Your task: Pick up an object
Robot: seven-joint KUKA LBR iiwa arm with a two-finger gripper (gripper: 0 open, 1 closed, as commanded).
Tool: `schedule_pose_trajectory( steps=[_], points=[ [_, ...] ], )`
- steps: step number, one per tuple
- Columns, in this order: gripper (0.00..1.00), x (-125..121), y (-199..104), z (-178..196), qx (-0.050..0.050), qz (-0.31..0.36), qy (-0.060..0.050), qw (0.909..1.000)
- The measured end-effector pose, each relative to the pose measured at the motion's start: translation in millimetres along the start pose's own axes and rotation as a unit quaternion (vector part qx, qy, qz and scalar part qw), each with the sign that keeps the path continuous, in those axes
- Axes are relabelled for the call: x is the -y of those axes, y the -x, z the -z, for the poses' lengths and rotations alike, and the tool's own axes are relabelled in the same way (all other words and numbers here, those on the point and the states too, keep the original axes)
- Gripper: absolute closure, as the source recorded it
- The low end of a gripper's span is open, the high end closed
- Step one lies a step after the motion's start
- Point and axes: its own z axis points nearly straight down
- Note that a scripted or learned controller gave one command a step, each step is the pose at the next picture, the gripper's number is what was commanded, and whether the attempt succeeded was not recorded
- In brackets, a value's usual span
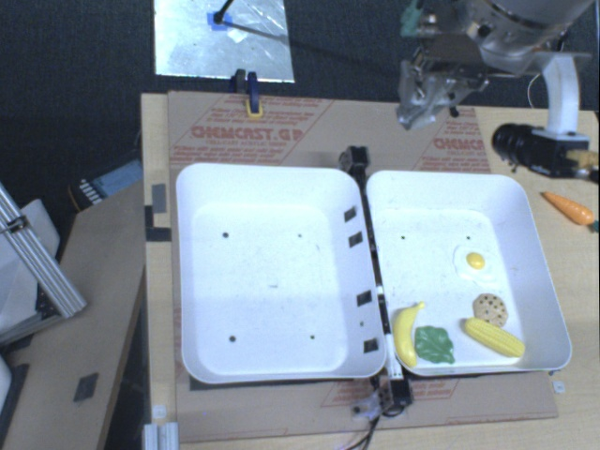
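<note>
The right bin (525,216) holds a fried egg (472,261), a round cookie (489,307), a yellow corn cob (494,337), a yellow banana (405,334) and a green leafy piece (434,344), all near its front half. My gripper (414,112) hangs high above the bench behind the right bin's back left corner, well apart from every object. Nothing shows between its fingertips.
The left bin (192,204) lies beside the right one, with a black divider strip (367,251) between them. An orange carrot (570,207) rests on the bench to the right of the right bin. A blue and yellow clamp (250,92) stands at the back edge.
</note>
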Motion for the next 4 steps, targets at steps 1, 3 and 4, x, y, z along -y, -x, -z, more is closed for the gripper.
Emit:
schedule_pose_trajectory(
  steps=[1,3,4],
  points=[
    [1.00,-16.3,-109.3,0.2,-0.001,0.002,0.000,1.0000],
    [1.00,-123.8,-126.5,-271.8,0.003,-0.006,-0.007,1.0000],
    [1.00,-70.0,-128.0,-367.9,0.002,-0.005,-0.007,1.0000]
  ],
)
